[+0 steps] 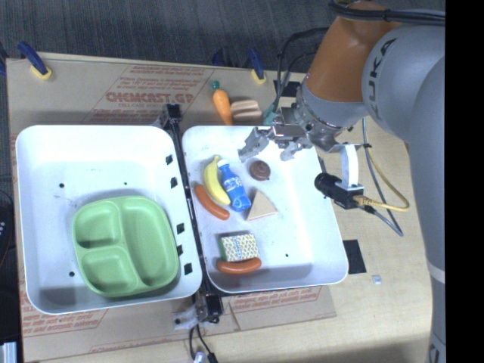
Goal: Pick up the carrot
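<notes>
Above right bin (318,271), arm (378,59) hangs, jaws spread.

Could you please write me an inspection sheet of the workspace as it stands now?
Surface: cardboard-covered bench bearing two white bins, left bin and right bin.
Job's things: carrot lies outside the bins, on the cardboard behind the right bin.
Clutter: green divided tray in left bin; banana, blue bottle, two sausages, brown round item in right bin.
Grippers: pincer open, above right bin, holding nothing.
Cables: black and yellow leads beside the arm.
Surroundings: blue clamps at bench edge.
</notes>
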